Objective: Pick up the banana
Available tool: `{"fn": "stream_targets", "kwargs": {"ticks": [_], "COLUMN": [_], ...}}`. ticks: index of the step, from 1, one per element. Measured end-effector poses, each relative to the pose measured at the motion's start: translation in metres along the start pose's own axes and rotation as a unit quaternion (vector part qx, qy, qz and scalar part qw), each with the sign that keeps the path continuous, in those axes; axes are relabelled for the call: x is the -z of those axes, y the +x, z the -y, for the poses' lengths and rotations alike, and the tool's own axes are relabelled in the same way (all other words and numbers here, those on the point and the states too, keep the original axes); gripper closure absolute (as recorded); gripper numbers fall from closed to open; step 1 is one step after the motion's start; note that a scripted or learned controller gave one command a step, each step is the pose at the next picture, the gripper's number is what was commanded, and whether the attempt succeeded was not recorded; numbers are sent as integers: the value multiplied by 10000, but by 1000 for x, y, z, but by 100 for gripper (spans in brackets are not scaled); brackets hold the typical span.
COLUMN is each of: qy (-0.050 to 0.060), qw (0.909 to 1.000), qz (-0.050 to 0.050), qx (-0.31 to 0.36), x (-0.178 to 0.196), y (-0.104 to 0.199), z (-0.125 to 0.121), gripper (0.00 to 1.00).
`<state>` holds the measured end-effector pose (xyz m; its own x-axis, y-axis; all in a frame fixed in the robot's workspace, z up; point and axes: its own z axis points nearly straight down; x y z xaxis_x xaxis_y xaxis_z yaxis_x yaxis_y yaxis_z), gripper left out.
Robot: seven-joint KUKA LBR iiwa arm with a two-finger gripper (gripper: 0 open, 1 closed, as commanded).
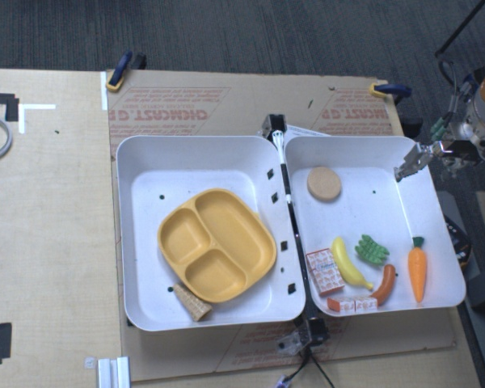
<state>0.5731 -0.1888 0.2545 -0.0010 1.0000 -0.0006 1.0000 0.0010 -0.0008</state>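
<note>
The banana [349, 263] is small and yellow and lies at a slant in the lower middle of the right bin [364, 208]. A red box [324, 271] touches its left side and a green leafy piece [372, 250] sits just to its right. My gripper [410, 166] hangs at the upper right rim of that bin, well above and to the right of the banana, with nothing seen in it. The arm reaches in from the right edge.
An orange carrot [418, 273], a reddish sausage [384, 285] and a small carton [352, 304] crowd the right bin's lower part. A tan round cookie [324, 184] lies near its top. The left bin [145, 217] holds a yellow divided plate [217, 244] and a bread piece [192, 301].
</note>
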Motion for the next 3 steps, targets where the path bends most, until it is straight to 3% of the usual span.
{"fn": "stream_targets", "kwargs": {"ticks": [1,2,3], "qy": [1,-28,-38], "qw": [9999,9993,9994], "qz": [-3,-1,-11], "qx": [141,366,357], "x": [-89,-159,-150], "y": [58,92,93], "z": [47,92,91], "gripper": [0,0,100]}}
